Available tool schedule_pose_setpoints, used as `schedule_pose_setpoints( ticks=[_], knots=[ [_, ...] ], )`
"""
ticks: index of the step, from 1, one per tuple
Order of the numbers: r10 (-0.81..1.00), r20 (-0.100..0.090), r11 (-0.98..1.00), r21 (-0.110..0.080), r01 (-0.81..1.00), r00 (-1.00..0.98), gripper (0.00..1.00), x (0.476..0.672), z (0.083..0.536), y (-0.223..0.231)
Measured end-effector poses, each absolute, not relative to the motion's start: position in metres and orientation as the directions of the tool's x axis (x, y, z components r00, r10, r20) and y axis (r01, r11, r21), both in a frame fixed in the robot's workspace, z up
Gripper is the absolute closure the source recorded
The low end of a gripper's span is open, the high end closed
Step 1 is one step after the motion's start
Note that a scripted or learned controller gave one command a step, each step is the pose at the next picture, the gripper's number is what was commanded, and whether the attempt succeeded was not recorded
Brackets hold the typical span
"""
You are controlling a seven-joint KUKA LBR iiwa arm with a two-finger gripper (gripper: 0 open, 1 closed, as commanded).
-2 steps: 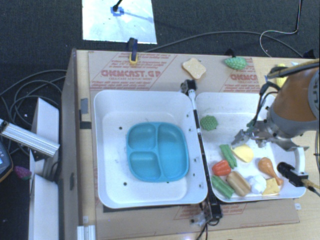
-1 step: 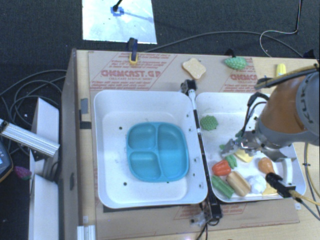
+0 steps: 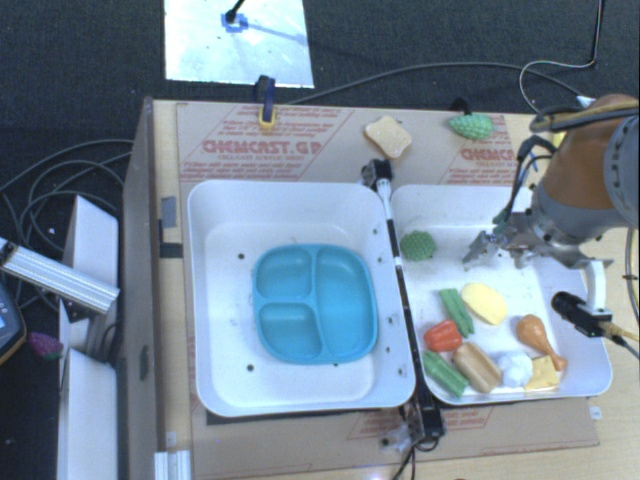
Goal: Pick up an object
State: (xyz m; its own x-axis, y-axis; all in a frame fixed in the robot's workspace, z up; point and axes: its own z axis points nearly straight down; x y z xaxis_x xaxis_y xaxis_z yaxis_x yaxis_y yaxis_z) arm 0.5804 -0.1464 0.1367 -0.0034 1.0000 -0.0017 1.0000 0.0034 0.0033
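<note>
Several toy foods lie in the right bin (image 3: 600, 373); the yellow lemon (image 3: 484, 303) sits just nearer than the gripper (image 3: 487, 248), whose fingers spread open, holding nothing, beside green broccoli (image 3: 417, 245).

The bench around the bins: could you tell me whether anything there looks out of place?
Yes. A toy bread slice and a green knobbly toy lie on the cardboard behind the bins, outside them, while the other toy foods sit in the right bin.
</note>
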Motion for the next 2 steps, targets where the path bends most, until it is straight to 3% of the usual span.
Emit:
schedule_pose_setpoints(
  ticks=[1,2],
  knots=[
    [1.0,-0.001,0.003,0.007,1.0,-0.003,0.0,0.546,0.087,-0.098],
    [1.0,-0.002,0.004,0.01,1.0,-0.004,1.0,0.547,0.098,-0.099]
  ],
)
